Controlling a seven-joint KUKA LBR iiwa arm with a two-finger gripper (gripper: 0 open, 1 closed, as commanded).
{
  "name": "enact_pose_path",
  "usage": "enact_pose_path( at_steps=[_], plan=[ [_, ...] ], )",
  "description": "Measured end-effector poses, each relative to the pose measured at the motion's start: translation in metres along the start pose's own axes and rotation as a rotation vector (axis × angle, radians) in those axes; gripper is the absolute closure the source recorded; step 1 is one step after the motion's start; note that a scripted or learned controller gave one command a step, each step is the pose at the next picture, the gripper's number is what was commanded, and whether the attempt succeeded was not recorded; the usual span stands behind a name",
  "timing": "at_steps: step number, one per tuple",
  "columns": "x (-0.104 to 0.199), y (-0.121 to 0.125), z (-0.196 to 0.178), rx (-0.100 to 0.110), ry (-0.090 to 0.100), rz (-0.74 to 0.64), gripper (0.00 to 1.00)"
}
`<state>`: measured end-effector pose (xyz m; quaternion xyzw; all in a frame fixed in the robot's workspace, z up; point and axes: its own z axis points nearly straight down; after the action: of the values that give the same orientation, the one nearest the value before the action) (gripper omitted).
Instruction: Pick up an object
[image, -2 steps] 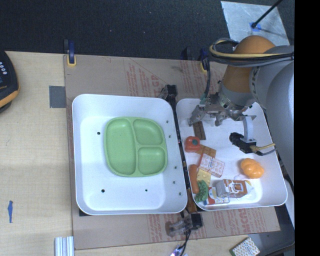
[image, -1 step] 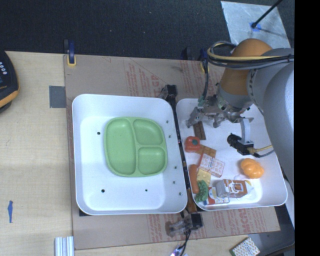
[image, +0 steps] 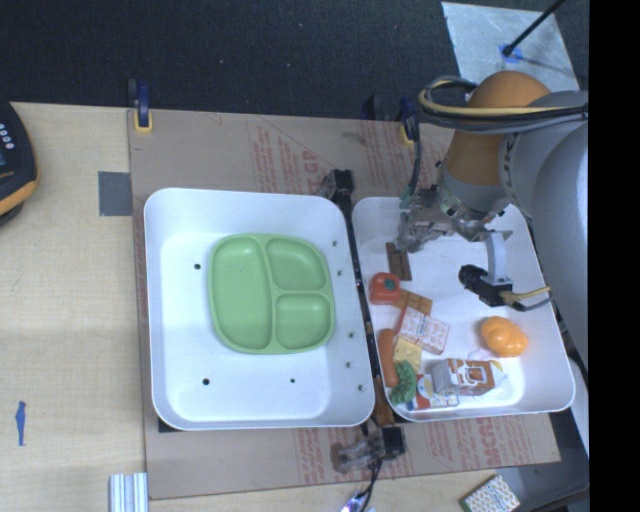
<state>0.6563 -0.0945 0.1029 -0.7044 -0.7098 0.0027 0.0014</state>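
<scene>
Orange object (image: 501, 336) lying free, jaws (image: 418, 232) hard to read

Even overhead illumination is observed across the bench (image: 70, 300). The left white bin (image: 180, 390) is rendered bright, near overexposure along its lower floor, with detail washed out there. A soft shadow is cast along its left inner wall. The background above the bench is left dark. Resolution is low: print on the small packets (image: 425, 330) cannot be read. The arm (image: 560, 200) is slightly soft at the right.
</scene>
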Motion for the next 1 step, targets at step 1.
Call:
enact_pose_path(
  at_steps=[1],
  plan=[
    [0.0001,-0.0002,0.0006,0.001,0.000,0.000,0.00]
  ],
)
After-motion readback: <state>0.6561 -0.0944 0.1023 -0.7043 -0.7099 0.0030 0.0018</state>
